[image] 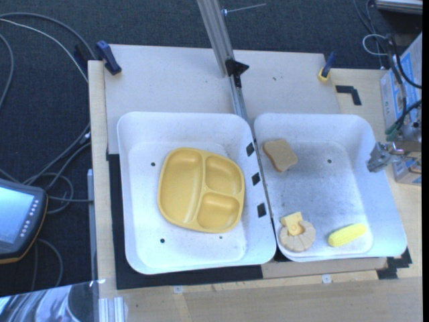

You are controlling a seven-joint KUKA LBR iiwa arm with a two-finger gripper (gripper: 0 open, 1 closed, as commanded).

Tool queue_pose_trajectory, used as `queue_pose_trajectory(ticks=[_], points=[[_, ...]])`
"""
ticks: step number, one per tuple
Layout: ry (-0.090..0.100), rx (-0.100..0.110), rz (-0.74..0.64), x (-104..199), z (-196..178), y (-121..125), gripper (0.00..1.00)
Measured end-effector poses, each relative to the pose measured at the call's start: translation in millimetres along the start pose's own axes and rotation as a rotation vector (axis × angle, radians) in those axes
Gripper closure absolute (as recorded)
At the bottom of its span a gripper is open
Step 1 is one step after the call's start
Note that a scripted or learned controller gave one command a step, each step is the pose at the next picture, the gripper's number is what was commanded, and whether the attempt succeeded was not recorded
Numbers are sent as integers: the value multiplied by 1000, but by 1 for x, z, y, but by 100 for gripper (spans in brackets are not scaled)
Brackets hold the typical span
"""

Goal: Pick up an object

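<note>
The right bin (335, 129) holds three small items. A tan slice of toy bread (279, 154) lies near its left wall, towards the back. A round beige piece with a yellow block on top (296, 231) sits at the front left corner. A yellow corn cob (347, 234) lies near the front wall, to the right of it. My gripper (377, 159) hangs at the bin's right rim, well apart from all three items, with nothing seen in it.
The left bin (134, 180) bears a yellow divided plate (200, 189). A metal pole (218, 29) slants in from the top to the gap between the bins. Cables and boxes crowd the right edge, and blue clamps sit on the bench's back corners.
</note>
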State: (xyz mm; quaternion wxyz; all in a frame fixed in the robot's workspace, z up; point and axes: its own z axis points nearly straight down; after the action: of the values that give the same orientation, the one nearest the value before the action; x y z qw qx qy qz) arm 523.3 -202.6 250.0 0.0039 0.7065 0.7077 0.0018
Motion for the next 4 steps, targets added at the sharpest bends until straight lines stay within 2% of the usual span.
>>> queue_pose_trajectory(ticks=[1,3,4], points=[[5,7,-6,55,9,22,100],[6,6,-7,175,-3,54,100],[5,6,-5,223,-9,66,100]])
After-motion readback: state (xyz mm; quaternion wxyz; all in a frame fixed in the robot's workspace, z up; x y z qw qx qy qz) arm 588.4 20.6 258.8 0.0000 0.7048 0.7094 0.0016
